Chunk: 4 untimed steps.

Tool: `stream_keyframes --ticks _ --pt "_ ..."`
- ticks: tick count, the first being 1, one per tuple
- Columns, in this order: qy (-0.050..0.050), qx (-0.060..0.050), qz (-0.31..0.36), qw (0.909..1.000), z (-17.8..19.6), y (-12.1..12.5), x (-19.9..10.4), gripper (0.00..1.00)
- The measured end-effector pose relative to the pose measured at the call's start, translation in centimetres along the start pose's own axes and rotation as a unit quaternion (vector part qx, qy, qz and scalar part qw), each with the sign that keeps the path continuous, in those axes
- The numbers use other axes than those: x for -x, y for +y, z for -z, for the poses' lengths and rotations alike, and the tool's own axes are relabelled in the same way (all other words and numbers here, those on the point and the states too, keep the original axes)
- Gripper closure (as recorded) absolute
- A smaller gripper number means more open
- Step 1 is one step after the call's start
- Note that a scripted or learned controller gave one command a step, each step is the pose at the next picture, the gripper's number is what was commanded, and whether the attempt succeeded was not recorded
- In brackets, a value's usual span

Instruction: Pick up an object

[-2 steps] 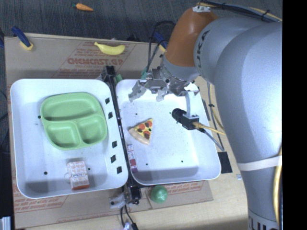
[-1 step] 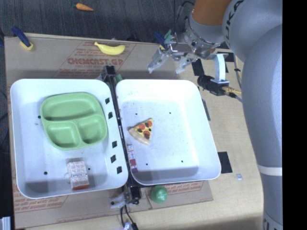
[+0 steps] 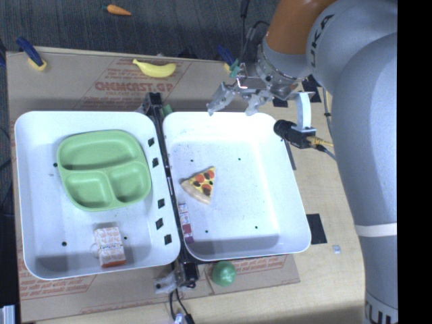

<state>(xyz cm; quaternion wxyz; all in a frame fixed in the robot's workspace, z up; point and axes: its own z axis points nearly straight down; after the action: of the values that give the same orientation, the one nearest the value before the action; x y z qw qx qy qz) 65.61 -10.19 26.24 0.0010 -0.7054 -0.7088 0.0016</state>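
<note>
- While the grey arm point(image 3: 364, 100) reaches in from the right, its gripper point(image 3: 234, 102) hangs above the far rim of the right bin point(image 3: 290, 201), with the fingers point(image 3: 218, 102) spread apart and nothing between them.
- Just behind the gripper, the orange band point(image 3: 300, 12) wraps the arm above the wrist, and a small black fitting point(image 3: 293, 132) with a cable juts out beside the bin's far right corner.
- Nearest object below the gripper is a toy pizza slice point(image 3: 200, 183), lying flat on the floor of the right bin, left of its middle and well apart from the fingers.
- Across the black clips point(image 3: 160, 174) that join the two bins, the left bin point(image 3: 27, 181) holds a green divided tray point(image 3: 102, 168) in its far half.
- Near the front wall of that left bin lies a small wrapped packet point(image 3: 109, 245), apart from the tray.
- Outside the bins, a green ball point(image 3: 223, 273) sits on the cardboard sheet point(image 3: 101, 79) by the front edge of the right bin.
- A yellow toy banana point(image 3: 154, 67) lies on the cardboard beyond the bins.
- Farther back, a small orange carrot-like piece point(image 3: 119, 9) rests on the dark floor.
</note>
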Motion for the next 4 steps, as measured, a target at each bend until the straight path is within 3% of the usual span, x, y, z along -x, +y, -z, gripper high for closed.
stream_keyframes --ticks 2,3,4 --pt "0.001 0.000 0.001 1.0000 -0.2 0.0 -1.2 0.00" --pt "0.001 0.001 -0.001 1.0000 1.5 -7.2 -2.7 0.00" --pt "0.001 0.001 0.001 1.0000 2.5 -4.3 -2.4 0.00"
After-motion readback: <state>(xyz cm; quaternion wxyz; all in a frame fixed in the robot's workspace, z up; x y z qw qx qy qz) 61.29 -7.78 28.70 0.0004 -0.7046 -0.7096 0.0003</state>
